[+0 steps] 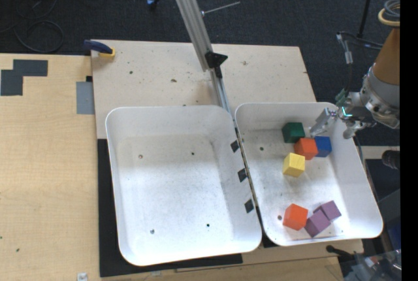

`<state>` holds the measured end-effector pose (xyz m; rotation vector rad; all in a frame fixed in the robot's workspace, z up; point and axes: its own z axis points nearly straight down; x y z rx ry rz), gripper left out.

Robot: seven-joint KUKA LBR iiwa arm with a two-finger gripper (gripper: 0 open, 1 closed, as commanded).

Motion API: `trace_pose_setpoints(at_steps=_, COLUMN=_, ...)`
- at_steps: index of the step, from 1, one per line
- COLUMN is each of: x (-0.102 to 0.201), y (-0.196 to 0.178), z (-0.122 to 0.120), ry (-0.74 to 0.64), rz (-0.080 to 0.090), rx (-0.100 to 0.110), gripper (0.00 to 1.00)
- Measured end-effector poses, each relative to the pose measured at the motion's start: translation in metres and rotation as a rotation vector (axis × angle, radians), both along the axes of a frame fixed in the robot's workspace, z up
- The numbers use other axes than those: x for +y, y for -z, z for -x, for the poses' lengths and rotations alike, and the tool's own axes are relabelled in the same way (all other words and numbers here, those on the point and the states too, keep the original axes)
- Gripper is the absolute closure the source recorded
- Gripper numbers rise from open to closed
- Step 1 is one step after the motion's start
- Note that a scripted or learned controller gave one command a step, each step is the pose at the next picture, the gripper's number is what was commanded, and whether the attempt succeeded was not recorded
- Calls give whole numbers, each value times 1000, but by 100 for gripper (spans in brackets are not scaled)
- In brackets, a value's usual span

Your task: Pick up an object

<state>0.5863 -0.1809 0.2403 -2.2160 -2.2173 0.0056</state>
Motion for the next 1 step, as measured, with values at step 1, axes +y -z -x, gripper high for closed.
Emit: trace_pose_setpoints(at_steps=1, x=0, y=-2, z=-1, ry=-1, rz=1, rx=-4, gripper=0)
